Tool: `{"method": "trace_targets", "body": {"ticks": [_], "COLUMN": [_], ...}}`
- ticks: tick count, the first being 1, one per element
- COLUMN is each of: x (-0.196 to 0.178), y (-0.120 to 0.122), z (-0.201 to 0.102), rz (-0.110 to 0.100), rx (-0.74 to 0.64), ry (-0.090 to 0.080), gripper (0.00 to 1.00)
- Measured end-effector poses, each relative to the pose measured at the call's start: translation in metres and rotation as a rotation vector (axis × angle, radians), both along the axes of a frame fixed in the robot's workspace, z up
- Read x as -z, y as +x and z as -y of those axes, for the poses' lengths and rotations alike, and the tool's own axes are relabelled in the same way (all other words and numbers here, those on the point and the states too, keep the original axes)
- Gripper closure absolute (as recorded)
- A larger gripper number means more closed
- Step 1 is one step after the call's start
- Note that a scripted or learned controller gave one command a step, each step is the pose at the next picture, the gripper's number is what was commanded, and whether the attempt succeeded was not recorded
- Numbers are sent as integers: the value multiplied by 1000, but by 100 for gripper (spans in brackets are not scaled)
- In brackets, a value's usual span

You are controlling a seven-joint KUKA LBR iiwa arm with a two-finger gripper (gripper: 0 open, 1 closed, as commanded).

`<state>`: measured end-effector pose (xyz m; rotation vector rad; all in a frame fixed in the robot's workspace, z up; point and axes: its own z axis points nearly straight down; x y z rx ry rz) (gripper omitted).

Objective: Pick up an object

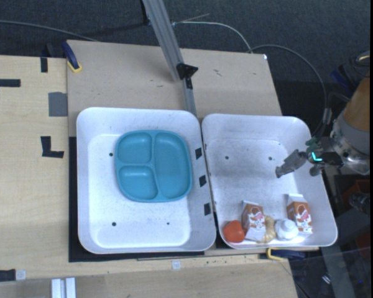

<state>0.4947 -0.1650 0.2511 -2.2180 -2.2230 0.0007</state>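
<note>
While the grey arm (354,132) with its orange band reaches in from three o'clock, its gripper (303,162) hangs over the right bin (248,135), close to that bin's three o'clock wall, with two dark fingers (290,164) visible and spread apart, nothing between them. A small green light glows on the gripper body just behind the fingers. All the loose objects sit crowded along the right bin's six o'clock edge, toward five o'clock from the gripper and apart from it: a red ball (234,231) at the seven o'clock end, a small carton (253,220) with a red-and-white print just beside it, a tan piece (270,228) touching that carton, a white round-topped item (288,230) next to the tan piece, and a second printed carton (299,214) at the five o'clock end, lying nearest the gripper. The left bin (93,185) holds a blue divided plate (154,166) with three compartments, lying flat toward the bin's twelve o'clock half. A grey metal bar (163,30) slants down from twelve o'clock and ends near the seam between the two bins. Both bins rest on a light wooden bench (25,185).
</note>
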Motion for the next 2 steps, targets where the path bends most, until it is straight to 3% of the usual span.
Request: {"method": "trace_targets", "body": {"ticks": [2], "x": [95], "y": [10], "z": [-1], "rz": [-5], "rx": [1], "ry": [0], "gripper": [0]}}
